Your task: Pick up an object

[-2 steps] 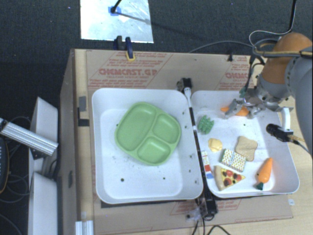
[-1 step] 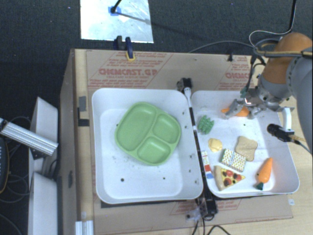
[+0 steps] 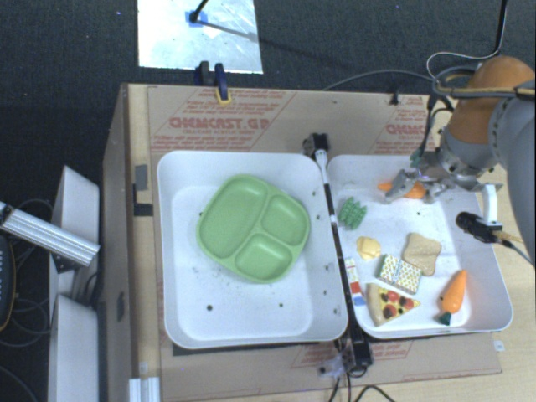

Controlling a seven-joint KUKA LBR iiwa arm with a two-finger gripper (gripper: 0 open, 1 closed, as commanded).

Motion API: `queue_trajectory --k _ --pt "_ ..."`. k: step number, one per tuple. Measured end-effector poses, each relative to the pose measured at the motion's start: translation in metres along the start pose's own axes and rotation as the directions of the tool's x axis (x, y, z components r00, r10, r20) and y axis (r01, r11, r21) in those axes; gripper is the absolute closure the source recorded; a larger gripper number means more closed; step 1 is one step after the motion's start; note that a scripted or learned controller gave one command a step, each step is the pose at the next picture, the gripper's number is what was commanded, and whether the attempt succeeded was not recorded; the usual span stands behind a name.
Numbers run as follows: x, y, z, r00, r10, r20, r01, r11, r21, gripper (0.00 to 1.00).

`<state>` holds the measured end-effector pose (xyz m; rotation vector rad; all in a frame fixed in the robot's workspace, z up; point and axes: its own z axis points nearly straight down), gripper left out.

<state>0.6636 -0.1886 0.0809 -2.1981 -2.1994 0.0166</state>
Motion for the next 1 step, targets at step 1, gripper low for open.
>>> queue_trajectory --k 1 --pt "-0.0001 0.0001 0.0 1.0 -0.001 0.0 0.001 1.0 0.0 0.0"
